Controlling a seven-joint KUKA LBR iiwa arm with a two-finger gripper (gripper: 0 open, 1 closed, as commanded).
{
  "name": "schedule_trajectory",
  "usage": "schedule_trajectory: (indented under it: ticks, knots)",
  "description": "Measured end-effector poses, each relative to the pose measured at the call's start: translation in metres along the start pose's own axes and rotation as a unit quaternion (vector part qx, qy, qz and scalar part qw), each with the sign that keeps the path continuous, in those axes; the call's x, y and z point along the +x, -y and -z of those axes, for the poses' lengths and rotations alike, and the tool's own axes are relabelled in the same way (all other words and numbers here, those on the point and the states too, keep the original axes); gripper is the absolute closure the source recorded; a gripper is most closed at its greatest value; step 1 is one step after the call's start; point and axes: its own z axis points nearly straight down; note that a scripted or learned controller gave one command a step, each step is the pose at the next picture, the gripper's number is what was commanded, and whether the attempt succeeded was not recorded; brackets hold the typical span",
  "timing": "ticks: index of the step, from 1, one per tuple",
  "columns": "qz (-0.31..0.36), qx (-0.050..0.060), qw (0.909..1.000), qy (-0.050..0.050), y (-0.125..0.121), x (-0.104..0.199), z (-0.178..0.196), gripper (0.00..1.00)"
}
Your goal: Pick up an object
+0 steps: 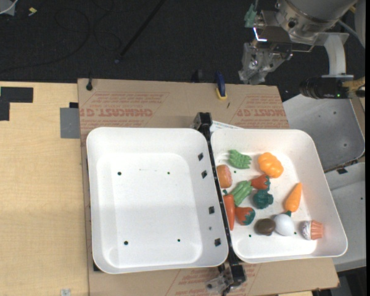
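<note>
Fingers (257,74), whose spread I cannot tell, hang well apart from the orange plastic pepper (270,164), lying toward six o'clock in the right shallow white bin (320,159).

Your grey rounded metal arm (314,5): orange band on top, white link, dark metal hand (256,66) with green board.

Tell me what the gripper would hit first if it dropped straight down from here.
Probably the brown cardboard sheet behind the right bin, not the toys; the gripper hangs above the bins' far edge, though depth is uncertain.
</note>
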Motion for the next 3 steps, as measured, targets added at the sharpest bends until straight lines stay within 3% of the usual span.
schedule_trajectory:
  ticks: [1, 3]
  knots:
    - [-0.002, 0.003, 1.0000, 0.001, 0.004, -0.031, -0.034, 1.00]
    - [0.000, 0.000, 1.0000, 0.000, -0.009, -0.036, -0.015, 1.00]
